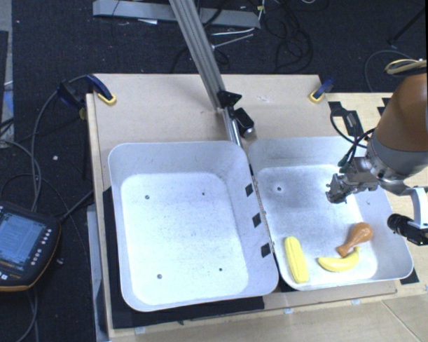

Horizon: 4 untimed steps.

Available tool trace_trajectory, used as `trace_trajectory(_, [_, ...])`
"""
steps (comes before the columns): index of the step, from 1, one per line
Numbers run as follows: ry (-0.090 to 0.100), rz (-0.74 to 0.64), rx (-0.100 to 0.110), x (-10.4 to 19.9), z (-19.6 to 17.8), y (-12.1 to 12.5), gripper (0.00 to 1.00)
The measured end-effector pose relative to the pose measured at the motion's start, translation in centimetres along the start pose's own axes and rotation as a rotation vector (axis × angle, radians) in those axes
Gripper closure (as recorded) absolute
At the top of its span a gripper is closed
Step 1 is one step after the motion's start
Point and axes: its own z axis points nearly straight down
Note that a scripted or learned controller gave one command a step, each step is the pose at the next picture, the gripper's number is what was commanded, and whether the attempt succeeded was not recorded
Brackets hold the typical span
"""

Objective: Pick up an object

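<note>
Corn cob (296,259), a yellow toy, lies in the right bin (305,181) near its front edge and close to the divider, its long axis running roughly front to back; beside it a yellow banana (338,263) lies crosswise, curving up at both ends, with a brown drumstick (355,237) touching its right tip and slanting up to the right. The gripper (339,190) hangs over the bin's right middle, apart from all three, and its opening cannot be told from this view
</note>
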Motion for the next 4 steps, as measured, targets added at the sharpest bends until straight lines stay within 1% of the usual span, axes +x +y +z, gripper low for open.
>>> trace_trajectory(1, [0.0, 0.0, 0.002, 0.0, -2.3, 0.1, 1.0])
trace_trajectory(2, [0.002, -0.004, 0.004, 5.2, -1.7, 0.5, 1.0])
trace_trajectory(3, [0.002, -0.005, 0.002, 10.6, -3.2, 1.2, 1.0])
trace_trajectory(4, [0.002, -0.004, 0.005, 15.5, -2.5, 2.0, 1.0])
